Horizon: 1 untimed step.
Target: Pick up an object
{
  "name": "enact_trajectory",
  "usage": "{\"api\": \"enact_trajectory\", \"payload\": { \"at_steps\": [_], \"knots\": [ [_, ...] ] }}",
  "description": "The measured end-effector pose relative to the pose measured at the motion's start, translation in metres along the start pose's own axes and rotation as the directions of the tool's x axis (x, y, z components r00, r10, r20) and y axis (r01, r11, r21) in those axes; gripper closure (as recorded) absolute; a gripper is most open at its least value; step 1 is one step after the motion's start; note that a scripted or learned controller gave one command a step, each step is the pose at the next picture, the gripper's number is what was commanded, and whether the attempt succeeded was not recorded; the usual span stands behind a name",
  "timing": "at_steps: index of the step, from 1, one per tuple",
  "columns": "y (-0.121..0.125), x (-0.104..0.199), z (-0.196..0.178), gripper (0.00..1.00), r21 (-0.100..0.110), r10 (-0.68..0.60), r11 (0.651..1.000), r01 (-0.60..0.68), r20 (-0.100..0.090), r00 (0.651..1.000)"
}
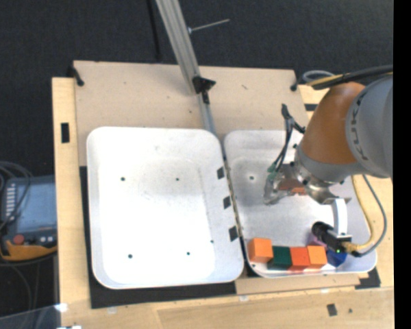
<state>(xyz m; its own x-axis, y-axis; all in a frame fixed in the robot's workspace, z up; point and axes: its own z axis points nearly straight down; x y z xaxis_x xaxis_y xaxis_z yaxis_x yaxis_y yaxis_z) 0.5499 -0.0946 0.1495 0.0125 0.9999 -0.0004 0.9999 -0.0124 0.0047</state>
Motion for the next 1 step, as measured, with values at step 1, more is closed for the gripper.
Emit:
{"api": "enact_trajectory", "payload": {
  "at_steps": [1],
  "knots": [
    [0.0067, -0.0003, -0.0444, 1.00, -0.001, -0.014, 1.000, 0.014, 0.001, 1.000]
  ]
}}
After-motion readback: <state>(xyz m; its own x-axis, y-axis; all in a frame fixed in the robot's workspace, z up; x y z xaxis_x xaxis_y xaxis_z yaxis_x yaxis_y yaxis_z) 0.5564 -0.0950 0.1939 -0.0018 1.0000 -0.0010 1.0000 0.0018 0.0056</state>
